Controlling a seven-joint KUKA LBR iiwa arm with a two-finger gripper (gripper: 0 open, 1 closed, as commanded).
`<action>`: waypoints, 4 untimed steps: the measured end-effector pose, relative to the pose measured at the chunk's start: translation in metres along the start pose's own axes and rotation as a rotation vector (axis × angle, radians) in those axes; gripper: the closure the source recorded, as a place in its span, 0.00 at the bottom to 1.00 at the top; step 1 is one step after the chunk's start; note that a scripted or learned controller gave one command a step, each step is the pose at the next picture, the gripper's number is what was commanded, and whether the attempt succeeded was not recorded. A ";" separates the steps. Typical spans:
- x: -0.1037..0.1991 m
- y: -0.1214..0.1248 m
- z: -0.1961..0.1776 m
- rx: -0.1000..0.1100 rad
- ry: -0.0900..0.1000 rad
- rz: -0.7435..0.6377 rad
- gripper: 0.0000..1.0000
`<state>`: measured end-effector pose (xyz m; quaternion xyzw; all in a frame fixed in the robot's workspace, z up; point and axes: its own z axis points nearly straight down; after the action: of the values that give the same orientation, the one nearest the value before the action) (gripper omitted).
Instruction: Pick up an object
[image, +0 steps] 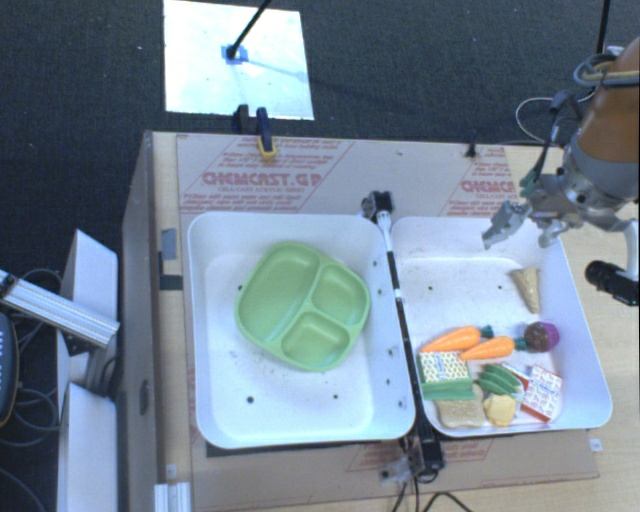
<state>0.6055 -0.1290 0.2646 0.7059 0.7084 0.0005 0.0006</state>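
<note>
Right bin (590, 400): open tool (523, 228) above far edge.

green divided plate (303, 305) in left bin (215, 400), perhaps clamps (255, 127) behind

"CHEMCAST GP" in red, on the bench sheet (262, 176)

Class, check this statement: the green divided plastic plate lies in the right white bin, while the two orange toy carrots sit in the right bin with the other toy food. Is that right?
Not quite. The camera view shows the green divided plastic plate lying in the left white bin, not the right. The rest holds: the two orange toy carrots sit in the right white bin with the other toy food.
</note>
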 end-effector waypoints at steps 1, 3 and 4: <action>-0.048 0.037 0.180 -0.002 0.000 -0.001 0.00; -0.076 0.065 0.167 -0.007 -0.001 -0.004 1.00; -0.076 0.065 0.167 -0.006 -0.001 -0.004 0.00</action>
<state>0.6712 -0.2051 0.0974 0.7044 0.7098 0.0024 0.0033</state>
